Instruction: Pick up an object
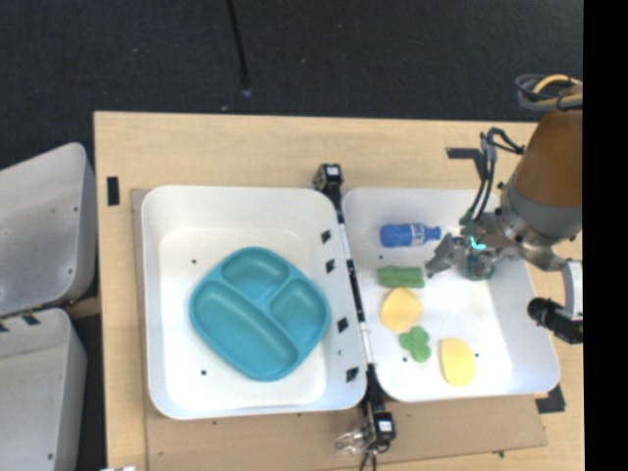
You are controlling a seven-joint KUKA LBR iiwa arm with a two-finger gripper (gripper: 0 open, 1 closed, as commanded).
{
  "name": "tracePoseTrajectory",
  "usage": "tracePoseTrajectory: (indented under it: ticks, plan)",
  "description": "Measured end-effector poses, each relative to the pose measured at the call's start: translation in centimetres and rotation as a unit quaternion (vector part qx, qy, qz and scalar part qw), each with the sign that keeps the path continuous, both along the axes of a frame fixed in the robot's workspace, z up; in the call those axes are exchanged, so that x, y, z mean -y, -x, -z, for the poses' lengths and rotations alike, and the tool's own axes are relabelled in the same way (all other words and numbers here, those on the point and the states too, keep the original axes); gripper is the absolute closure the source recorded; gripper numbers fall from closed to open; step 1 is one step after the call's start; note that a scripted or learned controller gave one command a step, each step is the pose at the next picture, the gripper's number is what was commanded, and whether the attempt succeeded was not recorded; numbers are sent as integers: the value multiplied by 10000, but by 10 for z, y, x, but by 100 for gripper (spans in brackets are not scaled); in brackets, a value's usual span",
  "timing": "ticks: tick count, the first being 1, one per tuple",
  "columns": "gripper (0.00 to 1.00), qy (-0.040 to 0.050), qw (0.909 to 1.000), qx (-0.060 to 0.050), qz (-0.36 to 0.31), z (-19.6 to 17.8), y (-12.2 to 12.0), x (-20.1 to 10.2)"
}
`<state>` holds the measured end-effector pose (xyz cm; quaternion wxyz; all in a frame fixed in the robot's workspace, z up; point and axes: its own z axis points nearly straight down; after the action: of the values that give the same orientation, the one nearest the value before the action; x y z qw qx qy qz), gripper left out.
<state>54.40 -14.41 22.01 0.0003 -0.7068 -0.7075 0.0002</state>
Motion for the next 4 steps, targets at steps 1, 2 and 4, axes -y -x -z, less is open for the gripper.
tracePoseTrajectory:
  ticks: [1, 2, 4]
  plan:
    - [0, 1, 10000, 6, -1, 0, 0, 0]
    - [0, 7, 10000, -13, 14, 56, -9, 6]
    - [0, 9, 10000, 19, 36, 118, -4, 4]
